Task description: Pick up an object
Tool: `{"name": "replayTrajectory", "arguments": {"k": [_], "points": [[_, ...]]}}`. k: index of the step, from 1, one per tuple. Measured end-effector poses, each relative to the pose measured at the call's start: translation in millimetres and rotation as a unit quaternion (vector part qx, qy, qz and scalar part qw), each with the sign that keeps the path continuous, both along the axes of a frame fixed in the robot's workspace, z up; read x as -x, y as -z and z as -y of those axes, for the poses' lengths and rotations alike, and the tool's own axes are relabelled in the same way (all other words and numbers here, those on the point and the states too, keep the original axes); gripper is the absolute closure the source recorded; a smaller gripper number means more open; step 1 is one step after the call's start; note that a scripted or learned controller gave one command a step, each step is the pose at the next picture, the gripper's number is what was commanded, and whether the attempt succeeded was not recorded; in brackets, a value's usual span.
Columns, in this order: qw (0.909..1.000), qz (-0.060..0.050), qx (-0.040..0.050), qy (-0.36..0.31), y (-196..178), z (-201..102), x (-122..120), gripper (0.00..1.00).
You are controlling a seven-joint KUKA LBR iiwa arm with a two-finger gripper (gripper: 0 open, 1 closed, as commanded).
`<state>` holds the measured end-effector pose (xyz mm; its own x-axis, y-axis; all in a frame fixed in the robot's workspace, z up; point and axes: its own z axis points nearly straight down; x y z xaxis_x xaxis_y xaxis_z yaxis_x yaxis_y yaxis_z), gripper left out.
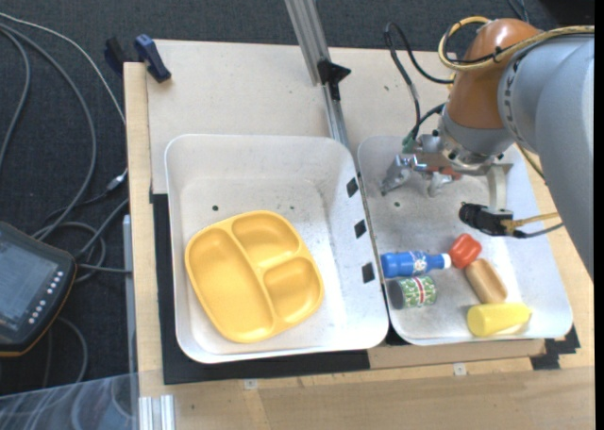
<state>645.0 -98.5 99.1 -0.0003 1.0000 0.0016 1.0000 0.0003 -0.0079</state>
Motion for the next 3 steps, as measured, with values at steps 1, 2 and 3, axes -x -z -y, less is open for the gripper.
{"name": "replayTrajectory", "arguments": {"k": [1,2,3], "points": [[1.0000,0.004,0.0000,0.000,-16,0,-3,1.00],[1.0000,0.007,0.0009,-0.001,-60,-2,-5,1.00],[1.0000,0.008,0.0011,-0.001,-110,-1,-16,1.00]]}}
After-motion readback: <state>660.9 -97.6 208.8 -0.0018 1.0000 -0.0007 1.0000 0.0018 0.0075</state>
